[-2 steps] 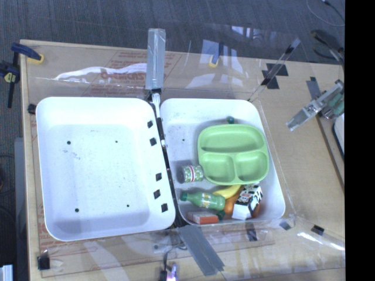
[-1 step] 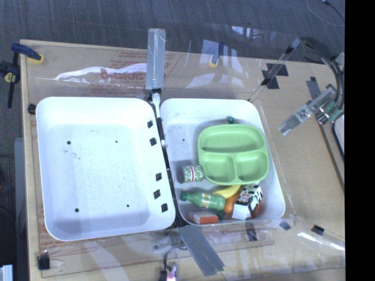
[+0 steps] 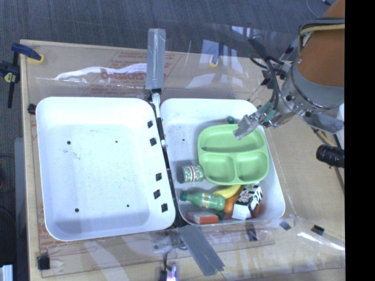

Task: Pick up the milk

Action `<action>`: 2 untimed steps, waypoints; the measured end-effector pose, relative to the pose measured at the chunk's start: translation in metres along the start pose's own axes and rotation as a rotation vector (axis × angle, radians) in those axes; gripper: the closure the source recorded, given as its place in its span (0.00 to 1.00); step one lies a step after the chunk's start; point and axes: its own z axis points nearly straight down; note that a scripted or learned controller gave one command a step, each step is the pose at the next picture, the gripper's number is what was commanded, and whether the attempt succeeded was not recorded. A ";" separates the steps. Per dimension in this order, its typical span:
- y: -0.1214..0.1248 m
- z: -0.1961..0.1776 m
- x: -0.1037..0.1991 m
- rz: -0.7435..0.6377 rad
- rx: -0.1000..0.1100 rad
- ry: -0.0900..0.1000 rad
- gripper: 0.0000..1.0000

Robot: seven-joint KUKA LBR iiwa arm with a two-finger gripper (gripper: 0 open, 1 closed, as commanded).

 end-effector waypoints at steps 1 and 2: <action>0.002 0.068 0.008 -0.266 0.000 0.001 1.00; -0.027 -0.014 -0.068 -0.452 -0.003 -0.003 1.00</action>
